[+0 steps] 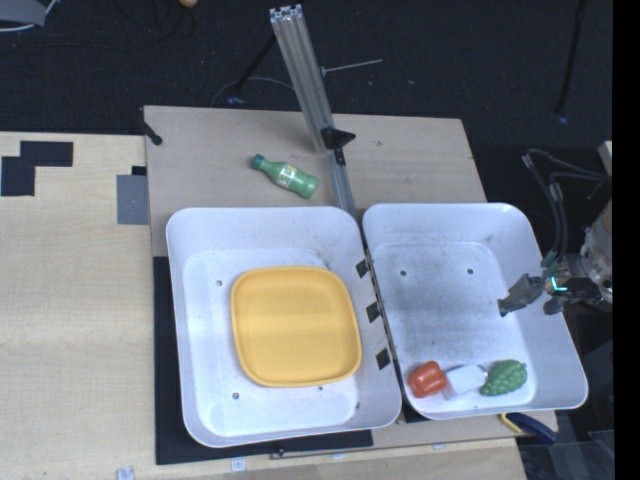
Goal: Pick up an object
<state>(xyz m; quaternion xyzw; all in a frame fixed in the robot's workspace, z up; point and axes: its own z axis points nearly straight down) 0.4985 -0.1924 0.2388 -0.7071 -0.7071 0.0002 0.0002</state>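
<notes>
Three small things lie along the near wall of the right bin [440, 233]: a red-orange piece [428, 378], a white block [465, 379] and a knobbly green piece [503, 377]. They sit side by side and touch or nearly touch. My gripper [535, 300] hangs at the bin's right edge, above and to the right of the green piece and well apart from it. Its dark fingers [517, 296] stand open with nothing between them.
A square yellow plate [296, 325] lies flat in the left bin [190, 248]. A small green bottle [286, 176] lies on its side on the bench behind the bins. A slanted aluminium rail [308, 63] rises behind the seam between the bins.
</notes>
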